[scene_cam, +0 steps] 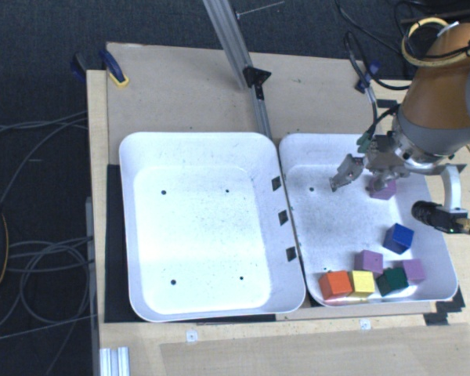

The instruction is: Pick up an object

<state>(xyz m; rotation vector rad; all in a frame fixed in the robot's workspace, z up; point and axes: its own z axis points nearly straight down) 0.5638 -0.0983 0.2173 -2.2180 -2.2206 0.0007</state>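
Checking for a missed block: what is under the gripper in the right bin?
A purple block lies on the right bin floor just beneath the gripper, partly covered by it. Whatever else lies under the wrist is hidden.

Both bins, left [141, 210] and right [313, 155], are white with fine dark speckling. The blocks are blue [398, 238], orange [336, 283], yellow [363, 282], green [392, 280] and purple [369, 260]. The arm [442, 77] is grey with an orange band. The surface [180, 84] is tan.
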